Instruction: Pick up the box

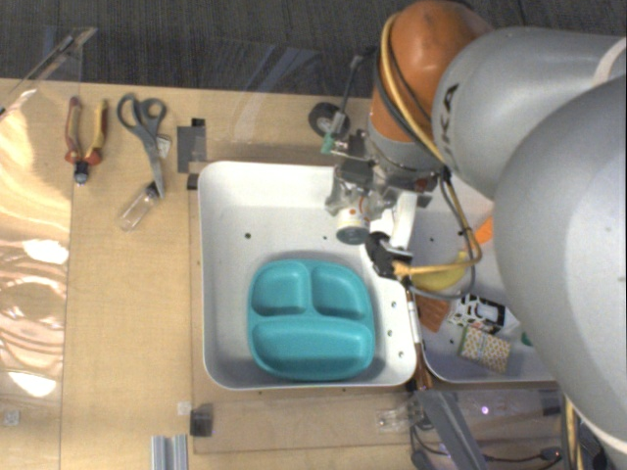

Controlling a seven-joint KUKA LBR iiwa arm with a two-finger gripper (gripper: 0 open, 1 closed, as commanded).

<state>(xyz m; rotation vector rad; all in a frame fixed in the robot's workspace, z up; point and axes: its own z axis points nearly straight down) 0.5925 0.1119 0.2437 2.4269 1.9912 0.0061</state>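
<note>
The tool (pixel 364 225) hangs over the upper right corner of the left bin (pixel 210 262), close to the wall that divides the two bins. From this angle it cannot be told whether it is wide or narrow, and nothing can be seen held in it. The grey arm (pixel 529 116) with its orange band (pixel 423 42) reaches in from the right and covers much of the right bin (pixel 446 360).

The box (pixel 487 349), small with a speckled side, lies in the near part of the right bin, well apart from the tool and partly under the arm. A black-and-white printed thing (pixel 478 311) sits just behind it; whether the two touch cannot be told. A rust-coloured thing (pixel 431 313) lies beside them, against the dividing wall.

In the left bin a teal tray (pixel 312 319) with three compartments lies flat in the near half, just below the tool in the picture.

On the bare worktop (pixel 118 341) left of the bins lie pliers (pixel 83 140) with red handles, scissors (pixel 147 130), a small clear tube (pixel 137 207) and a black block (pixel 191 143) near the left bin's far corner
</note>
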